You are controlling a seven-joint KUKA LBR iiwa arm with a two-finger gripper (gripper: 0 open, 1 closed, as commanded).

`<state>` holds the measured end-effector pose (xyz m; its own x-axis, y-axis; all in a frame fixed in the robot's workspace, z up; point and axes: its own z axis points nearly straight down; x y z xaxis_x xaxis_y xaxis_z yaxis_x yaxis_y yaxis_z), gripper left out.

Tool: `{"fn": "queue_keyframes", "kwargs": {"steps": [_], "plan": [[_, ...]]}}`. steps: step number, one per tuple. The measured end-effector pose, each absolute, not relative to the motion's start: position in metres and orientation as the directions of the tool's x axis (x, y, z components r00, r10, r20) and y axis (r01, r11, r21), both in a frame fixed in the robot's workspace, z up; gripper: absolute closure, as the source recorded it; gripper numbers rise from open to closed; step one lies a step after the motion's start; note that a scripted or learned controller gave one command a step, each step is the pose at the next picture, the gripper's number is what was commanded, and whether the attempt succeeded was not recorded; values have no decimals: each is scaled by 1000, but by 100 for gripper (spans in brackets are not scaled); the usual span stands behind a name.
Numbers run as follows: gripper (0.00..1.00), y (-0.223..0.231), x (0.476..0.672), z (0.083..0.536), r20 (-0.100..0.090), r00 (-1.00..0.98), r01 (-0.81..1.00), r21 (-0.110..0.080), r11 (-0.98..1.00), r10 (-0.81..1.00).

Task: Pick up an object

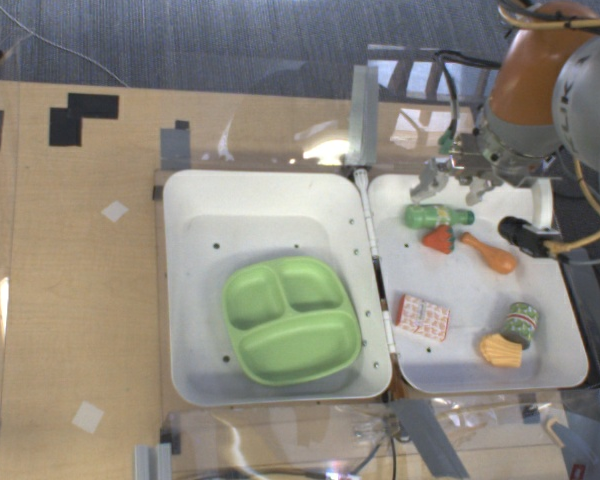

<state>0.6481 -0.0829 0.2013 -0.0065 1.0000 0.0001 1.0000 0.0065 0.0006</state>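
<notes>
My gripper (451, 187) hovers over the far part of the right bin (560, 368), its two fingers spread open with nothing between them. Just below it lies a green bottle (438, 215) on its side. A small red piece (439, 239) touches the bottle's near side, and an orange carrot-like toy (489, 254) lies to its right. Nearer the front sit a red-and-white checked packet (422, 317), a green can (521, 321) and a yellow pastry-like piece (501, 351).
The left bin (195, 268) holds a light green divided plate (292, 318). A metal post (364, 118) rises at the back between the bins. A black part with cables (526, 236) hangs at the right bin's right side.
</notes>
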Motion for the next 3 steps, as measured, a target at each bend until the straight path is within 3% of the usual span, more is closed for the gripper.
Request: {"fn": "queue_keyframes", "kwargs": {"steps": [1,2,3], "plan": [[0,-105,631,87,-3,-284,959,8,284,959],[100,-105,634,98,-5,-285,958,14,285,958],[100,-116,635,88,-3,-334,942,9,334,942]]}}
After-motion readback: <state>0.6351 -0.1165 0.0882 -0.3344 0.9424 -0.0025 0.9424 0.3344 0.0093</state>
